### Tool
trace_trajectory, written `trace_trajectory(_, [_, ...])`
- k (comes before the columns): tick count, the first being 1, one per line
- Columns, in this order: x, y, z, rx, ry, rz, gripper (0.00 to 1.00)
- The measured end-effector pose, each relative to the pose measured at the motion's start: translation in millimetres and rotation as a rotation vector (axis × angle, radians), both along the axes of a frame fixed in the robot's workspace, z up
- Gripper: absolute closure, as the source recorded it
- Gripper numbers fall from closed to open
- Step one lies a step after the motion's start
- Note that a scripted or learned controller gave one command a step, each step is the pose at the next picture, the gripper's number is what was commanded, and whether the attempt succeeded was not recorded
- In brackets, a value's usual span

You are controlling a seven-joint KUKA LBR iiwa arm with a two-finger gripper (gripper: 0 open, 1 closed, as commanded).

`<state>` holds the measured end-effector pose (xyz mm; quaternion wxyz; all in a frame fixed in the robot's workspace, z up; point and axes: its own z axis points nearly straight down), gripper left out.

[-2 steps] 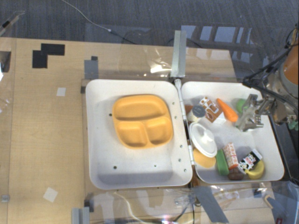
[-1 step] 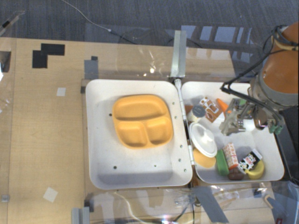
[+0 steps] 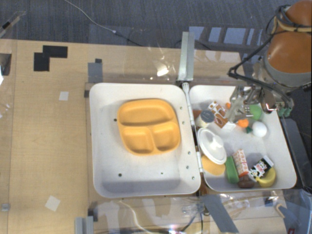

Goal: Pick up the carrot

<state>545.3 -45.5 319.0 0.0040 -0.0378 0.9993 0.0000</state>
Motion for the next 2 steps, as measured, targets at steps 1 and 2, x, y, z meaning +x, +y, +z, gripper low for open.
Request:
trace_trajectory(1, [-24.8, -26.4, -58.0, -0.002, 0.005, 0.404, 1.0])
trace_trajectory(2, [-27.8, 67.3, -81.3, -0.003, 0.002, 0.954, 1.0])
